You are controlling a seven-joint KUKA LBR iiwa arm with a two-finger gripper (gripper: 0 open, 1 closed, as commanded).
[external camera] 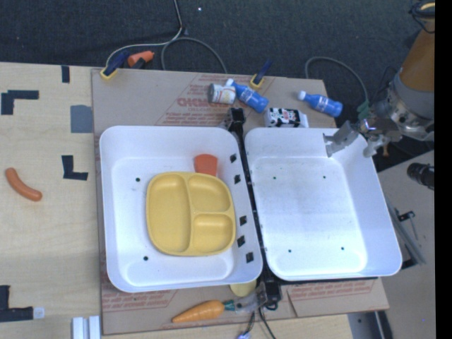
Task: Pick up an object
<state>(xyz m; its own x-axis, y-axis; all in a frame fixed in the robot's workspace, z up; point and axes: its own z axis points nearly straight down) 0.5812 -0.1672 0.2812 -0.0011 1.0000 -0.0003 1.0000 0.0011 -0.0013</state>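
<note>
A yellow divided plate (191,212) lies in the left bin (120,154). Just behind it, touching its far rim, stands a small orange-red object (205,163). My gripper (355,141) hangs over the far right corner of the right bin (367,210). Its fingers (339,139) are spread apart with nothing between them, so it is open. It is far from the plate and the orange-red object.
Behind the bins lie a white and blue bottle (239,94), a second blue bottle (321,104) and a black-and-white pack (286,118). A carrot (199,311) lies in front of the bins. A sausage (23,184) sits far left on the bench.
</note>
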